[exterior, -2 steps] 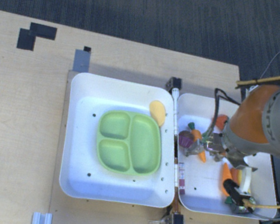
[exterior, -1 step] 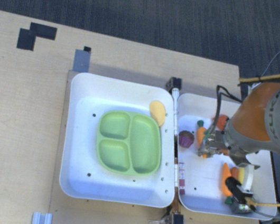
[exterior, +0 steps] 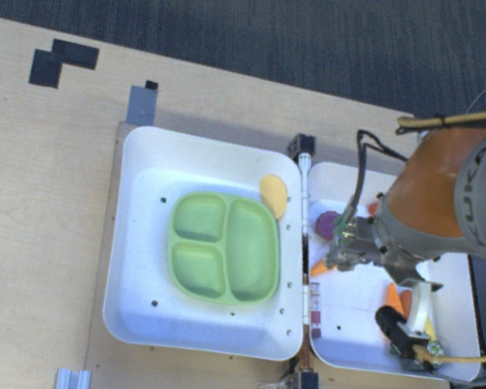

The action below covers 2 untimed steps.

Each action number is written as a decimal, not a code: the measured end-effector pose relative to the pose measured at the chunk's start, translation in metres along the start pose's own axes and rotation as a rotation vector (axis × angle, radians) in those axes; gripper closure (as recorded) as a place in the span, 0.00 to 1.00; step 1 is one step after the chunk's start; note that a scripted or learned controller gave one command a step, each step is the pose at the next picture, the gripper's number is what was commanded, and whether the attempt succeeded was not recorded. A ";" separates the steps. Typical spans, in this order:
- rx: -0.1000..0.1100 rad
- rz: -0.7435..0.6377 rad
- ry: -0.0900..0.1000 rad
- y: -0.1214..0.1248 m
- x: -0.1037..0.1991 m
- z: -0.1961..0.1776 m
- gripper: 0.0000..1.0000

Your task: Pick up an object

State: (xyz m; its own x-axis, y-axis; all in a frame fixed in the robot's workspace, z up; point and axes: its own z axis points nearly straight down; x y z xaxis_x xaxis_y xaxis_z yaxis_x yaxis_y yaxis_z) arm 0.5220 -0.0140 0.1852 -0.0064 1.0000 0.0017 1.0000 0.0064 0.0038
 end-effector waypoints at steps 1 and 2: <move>0.001 0.001 -0.001 0.000 -0.001 0.000 0.00; 0.001 0.001 -0.001 0.000 -0.001 0.000 0.00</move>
State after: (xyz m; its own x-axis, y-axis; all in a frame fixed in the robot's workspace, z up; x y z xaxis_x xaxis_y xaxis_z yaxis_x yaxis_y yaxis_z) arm 0.5216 -0.0147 0.1848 -0.0053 1.0000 0.0008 1.0000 0.0053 0.0028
